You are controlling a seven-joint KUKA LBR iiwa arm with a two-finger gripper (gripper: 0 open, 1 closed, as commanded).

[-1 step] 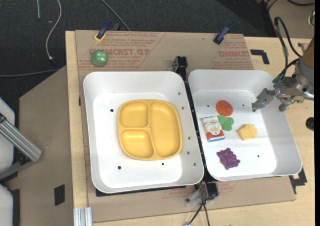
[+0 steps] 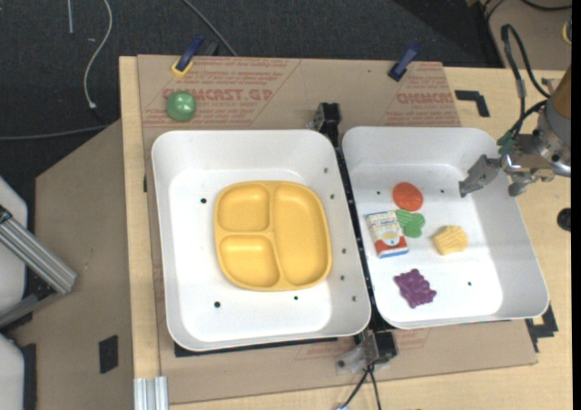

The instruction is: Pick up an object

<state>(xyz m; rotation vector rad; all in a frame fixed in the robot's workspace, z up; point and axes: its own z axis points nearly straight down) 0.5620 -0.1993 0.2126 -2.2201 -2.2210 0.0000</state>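
Observation:
The right bin point(image 2: 517, 281) holds several small objects: an orange-red round piece point(image 2: 408, 195), a green piece point(image 2: 414, 223) just below it, a small white carton with red and blue print point(image 2: 387, 234), a yellow chunk point(image 2: 449, 239) and a purple grape cluster point(image 2: 415, 287). My gripper point(image 2: 497, 181) hangs over the bin's upper right part, to the right of the orange-red piece and apart from all of them. It is open, and nothing is between its fingers point(image 2: 474, 178).
In the left bin point(image 2: 182, 172) lies a yellow divided plate point(image 2: 272, 236). A green ball point(image 2: 182, 106) rests on the cardboard at the far left corner. Blue clamps point(image 2: 404, 62) grip the back edge. Cables run near the arm at right.

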